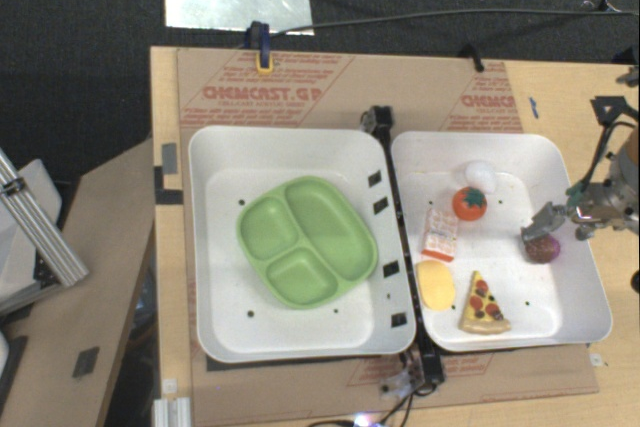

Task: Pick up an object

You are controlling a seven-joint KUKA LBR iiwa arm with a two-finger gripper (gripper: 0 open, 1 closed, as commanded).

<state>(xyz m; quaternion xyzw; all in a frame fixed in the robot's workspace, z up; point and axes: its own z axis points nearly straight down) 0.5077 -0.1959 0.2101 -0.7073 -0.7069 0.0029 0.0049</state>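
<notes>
Claw (545, 227) sits over a dark purple object (543, 249) in the right bin (585, 315), grip state cannot be told.

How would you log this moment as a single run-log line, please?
claw: over right bin, at dark red object | grasp: unconfirmed | left bin: green plate
</notes>
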